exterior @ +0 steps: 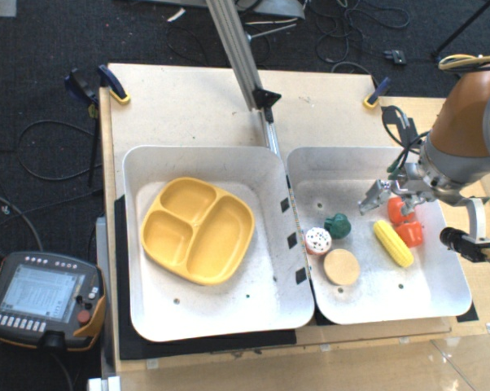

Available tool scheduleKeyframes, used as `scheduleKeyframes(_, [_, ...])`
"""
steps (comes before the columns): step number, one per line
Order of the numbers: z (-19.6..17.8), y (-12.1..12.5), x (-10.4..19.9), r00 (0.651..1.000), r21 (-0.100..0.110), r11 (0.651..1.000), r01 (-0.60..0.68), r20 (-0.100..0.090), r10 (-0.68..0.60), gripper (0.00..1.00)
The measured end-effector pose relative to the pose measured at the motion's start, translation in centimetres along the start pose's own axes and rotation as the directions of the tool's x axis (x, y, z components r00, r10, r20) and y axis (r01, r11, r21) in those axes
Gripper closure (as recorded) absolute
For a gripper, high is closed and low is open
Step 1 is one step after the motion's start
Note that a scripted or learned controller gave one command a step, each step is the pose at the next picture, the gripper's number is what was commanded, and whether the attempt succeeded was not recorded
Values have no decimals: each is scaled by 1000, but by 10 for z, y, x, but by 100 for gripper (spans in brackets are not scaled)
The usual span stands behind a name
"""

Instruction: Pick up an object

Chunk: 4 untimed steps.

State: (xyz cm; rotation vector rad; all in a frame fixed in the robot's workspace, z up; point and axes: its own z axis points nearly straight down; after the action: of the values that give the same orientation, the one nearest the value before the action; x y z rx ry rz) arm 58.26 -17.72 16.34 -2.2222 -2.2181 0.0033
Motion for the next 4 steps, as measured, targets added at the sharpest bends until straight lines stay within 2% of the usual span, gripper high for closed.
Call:
scheduleKeyframes(1, [-11,1,0,1000,-4,1000,1,1,-1,100])
scheduleKeyframes(2, [47,-11,-27,1000,-7,1000,5,2,-5,100])
scheduleKeyframes(3, [68,-11,22,1000,-3,1000,8,-1,-8,100])
scheduleKeyframes(4, [68,35,62,1000,-7,1000,9,-2,-9,100])
